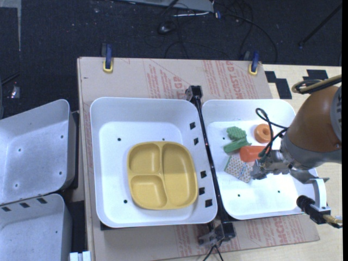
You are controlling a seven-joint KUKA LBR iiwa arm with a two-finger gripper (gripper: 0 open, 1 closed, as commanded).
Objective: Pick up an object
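Arm [318, 126] enters from the right edge of the frame, at mid-height. Its large orange band fills the upper part of the visible arm; the grey wrist section lies below and to the left of it. A black cable loops from the upper left of the wrist. The gripper [260, 170] points toward lower left, low in the right half of the frame. A white bracket with a black fitting hangs at the arm's lower right, near the frame corner.
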